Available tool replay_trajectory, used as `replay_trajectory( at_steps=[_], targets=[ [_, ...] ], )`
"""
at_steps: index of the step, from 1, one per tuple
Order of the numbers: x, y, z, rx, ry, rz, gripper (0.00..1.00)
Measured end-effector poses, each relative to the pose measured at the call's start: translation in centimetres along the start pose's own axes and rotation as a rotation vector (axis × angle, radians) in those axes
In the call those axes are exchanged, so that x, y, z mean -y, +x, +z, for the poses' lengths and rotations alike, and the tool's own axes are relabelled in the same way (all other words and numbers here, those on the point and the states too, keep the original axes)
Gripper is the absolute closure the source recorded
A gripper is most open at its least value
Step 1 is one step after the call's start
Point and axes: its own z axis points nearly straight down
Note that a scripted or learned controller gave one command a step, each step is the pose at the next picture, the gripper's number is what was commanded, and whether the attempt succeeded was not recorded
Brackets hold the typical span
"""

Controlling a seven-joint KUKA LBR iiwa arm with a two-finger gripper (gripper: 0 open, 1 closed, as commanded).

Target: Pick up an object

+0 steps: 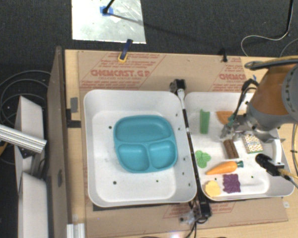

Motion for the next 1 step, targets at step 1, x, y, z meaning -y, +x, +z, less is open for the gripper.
replay_trajectory(
  at_steps=[1],
  targets=[
    [0.40, 8.76, -9.49, -0.003, -0.006, -0.011, 1.00]
  ],
)
